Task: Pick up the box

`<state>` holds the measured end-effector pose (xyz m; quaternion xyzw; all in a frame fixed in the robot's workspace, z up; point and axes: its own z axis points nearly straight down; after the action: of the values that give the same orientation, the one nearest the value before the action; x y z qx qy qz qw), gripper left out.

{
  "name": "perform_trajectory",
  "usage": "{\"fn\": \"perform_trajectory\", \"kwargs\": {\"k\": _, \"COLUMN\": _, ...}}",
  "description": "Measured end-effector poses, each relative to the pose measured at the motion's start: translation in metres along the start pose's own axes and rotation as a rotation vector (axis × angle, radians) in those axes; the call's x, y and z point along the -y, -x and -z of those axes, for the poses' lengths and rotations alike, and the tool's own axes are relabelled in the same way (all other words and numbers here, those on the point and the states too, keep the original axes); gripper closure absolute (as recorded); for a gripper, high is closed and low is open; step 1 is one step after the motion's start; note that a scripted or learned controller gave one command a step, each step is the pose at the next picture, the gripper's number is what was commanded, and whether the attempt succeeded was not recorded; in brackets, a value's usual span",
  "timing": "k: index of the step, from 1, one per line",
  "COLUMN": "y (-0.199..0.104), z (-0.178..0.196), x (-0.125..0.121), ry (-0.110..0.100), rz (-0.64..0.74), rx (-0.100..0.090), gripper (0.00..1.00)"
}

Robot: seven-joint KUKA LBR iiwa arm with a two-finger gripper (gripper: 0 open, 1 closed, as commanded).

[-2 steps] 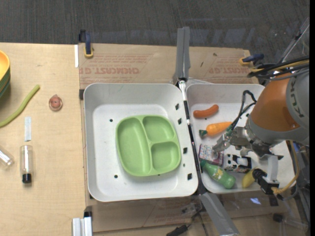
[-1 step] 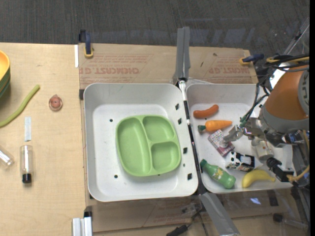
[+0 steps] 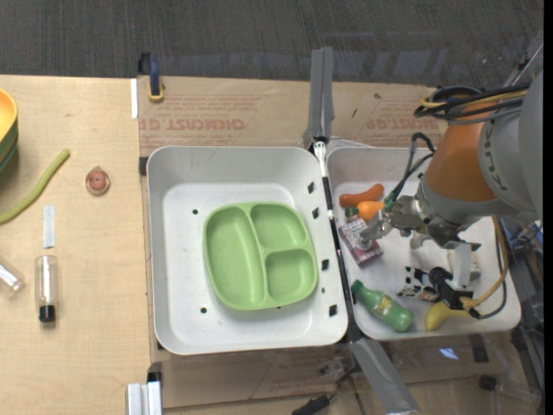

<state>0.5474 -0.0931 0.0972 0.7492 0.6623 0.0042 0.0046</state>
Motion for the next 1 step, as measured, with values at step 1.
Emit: {"fn": "perform_trajectory", "kwargs": {"k": 1, "y": -0.0057, "z": -0.0004, "x": -0.0729, "ry": -0.001, "rz": 0.317, "rx": 0.002, "gripper": 0.00}}
